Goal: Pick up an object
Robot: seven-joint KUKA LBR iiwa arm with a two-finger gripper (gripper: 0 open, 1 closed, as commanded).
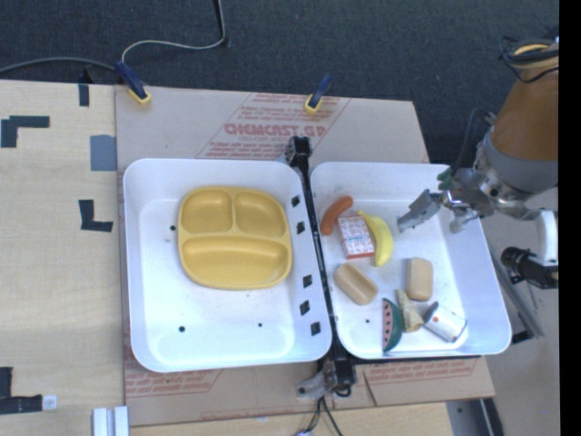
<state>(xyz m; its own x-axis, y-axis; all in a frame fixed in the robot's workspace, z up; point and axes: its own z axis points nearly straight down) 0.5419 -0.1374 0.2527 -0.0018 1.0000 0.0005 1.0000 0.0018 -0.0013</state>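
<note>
Nearest us, watermelon slice (391, 324) lies at right bin (486, 330) front edge. We see gripper (436, 214) over that bin's far right part, fingers spread apart, nothing between them, touching nothing. Banana (380, 237) and red-white packet (356, 237) lie just left of it, sausage (335, 213) further left. Arm reaches in from right, orange band above wrist. Yellow tray (235, 236) sits in left bin (145, 271)

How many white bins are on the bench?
2. The left bin holds a yellow divided plate. The right bin holds the toy food, and the gripper hovers over its upper right part. They sit side by side.
</note>
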